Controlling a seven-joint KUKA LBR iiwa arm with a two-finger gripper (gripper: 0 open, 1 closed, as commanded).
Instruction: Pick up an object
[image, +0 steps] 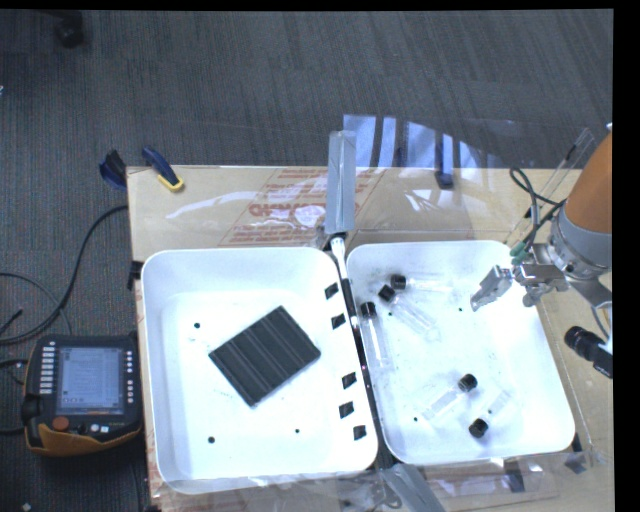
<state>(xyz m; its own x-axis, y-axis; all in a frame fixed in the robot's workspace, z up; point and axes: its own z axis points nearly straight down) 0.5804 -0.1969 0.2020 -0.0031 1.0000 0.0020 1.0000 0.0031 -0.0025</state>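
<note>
The right bin (520, 440) holds several clear vials with black caps: one near its back left (398, 284), one beside the divider (367, 311), one toward the front (465, 384) and one at the front (478, 428). A dark ribbed rectangular pad (265, 354) lies flat in the left bin (160, 300). My gripper (492, 288) hangs over the back right part of the right bin, apart from the vials, with nothing seen in it. The arm (590, 205) comes in from the right edge.
A metal divider with black clips (347, 340) runs between the two bins. A teach pendant (82, 388) lies on the floor at the left. A blue and yellow clamp (160, 170) sits at the bench's back left corner. Cables (530, 200) hang near the arm.
</note>
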